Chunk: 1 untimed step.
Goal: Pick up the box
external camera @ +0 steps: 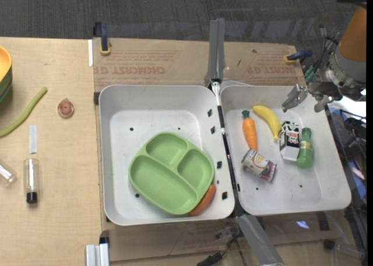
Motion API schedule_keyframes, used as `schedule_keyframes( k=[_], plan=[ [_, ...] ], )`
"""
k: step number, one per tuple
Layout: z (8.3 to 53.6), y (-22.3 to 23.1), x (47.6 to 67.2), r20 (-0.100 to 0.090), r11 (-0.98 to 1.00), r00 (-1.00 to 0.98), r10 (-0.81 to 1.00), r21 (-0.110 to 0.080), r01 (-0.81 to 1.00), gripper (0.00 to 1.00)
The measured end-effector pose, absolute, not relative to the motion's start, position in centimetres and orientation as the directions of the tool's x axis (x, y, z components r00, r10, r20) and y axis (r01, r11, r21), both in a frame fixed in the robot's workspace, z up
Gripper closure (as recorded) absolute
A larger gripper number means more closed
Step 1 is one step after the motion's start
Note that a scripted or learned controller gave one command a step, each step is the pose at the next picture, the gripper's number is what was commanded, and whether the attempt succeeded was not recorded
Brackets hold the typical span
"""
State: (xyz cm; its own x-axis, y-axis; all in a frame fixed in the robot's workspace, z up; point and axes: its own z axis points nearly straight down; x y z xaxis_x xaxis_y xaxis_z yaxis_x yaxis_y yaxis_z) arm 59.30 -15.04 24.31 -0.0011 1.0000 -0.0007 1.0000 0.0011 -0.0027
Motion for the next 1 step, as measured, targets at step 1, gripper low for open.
schedule_keyframes(
  k=[1],
  plan=[
    [12.11, -9.22, 52.63, 0.001, 0.173, -0.173, 0.985, -0.003, 0.985, 0.00]
  ],
)
